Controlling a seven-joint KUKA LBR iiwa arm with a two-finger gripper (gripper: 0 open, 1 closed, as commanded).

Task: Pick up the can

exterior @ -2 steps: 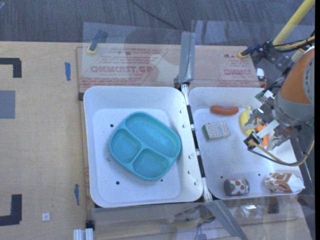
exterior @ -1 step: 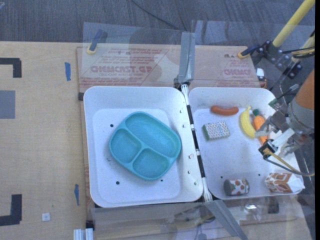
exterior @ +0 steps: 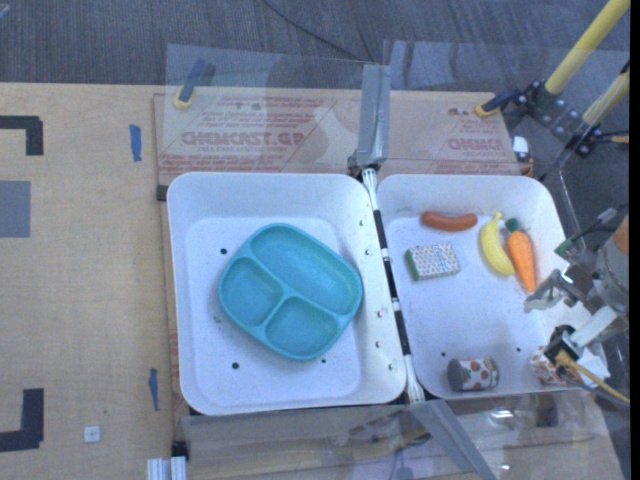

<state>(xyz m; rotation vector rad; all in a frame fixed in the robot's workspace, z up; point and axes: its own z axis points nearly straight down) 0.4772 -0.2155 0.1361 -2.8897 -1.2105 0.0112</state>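
Note:
The can (exterior: pixel 472 373) is small, with a grey end and a red and orange label. It lies on its side near the front edge of the right bin (exterior: pixel 455 313). My gripper (exterior: pixel 562 320) hangs at the right rim of that bin, to the right of the can and a little farther back, and it is apart from the can. Nothing shows in its grasp.
Also in the right bin are a red sausage (exterior: pixel 449 221), a banana (exterior: pixel 494 247), a carrot (exterior: pixel 520 256) and a small patterned block (exterior: pixel 432 261). A blue divided plate (exterior: pixel 290 290) lies in the left bin (exterior: pixel 195 268). Yellow poles (exterior: pixel 590 33) stand at the back right.

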